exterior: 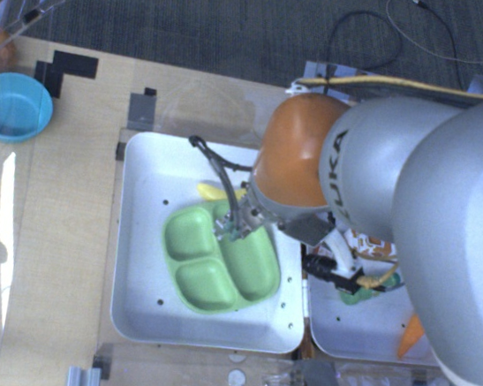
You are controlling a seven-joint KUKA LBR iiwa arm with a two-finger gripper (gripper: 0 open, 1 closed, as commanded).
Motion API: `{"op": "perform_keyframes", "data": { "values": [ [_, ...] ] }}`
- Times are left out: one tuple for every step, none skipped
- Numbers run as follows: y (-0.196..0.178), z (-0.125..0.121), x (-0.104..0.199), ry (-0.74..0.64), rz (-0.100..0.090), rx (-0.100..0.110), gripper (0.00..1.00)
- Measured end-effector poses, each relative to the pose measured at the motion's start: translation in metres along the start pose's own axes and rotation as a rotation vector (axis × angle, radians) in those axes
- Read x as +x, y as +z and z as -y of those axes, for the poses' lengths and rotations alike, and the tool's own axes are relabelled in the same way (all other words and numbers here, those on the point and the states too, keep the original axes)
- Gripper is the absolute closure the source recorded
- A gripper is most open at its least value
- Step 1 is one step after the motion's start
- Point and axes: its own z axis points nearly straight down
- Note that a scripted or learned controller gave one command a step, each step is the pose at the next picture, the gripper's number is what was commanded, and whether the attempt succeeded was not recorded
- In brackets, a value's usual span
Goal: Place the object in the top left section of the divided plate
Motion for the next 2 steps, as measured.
{"op": "perform_keyframes", "data": {
  "values": [
    [0.019, 0.02, 0.016, -0.244, -0.001, 0.002, 1.0],
    [0.032, 0.032, 0.003, -0.438, 0.011, -0.009, 1.0]
  ]
}}
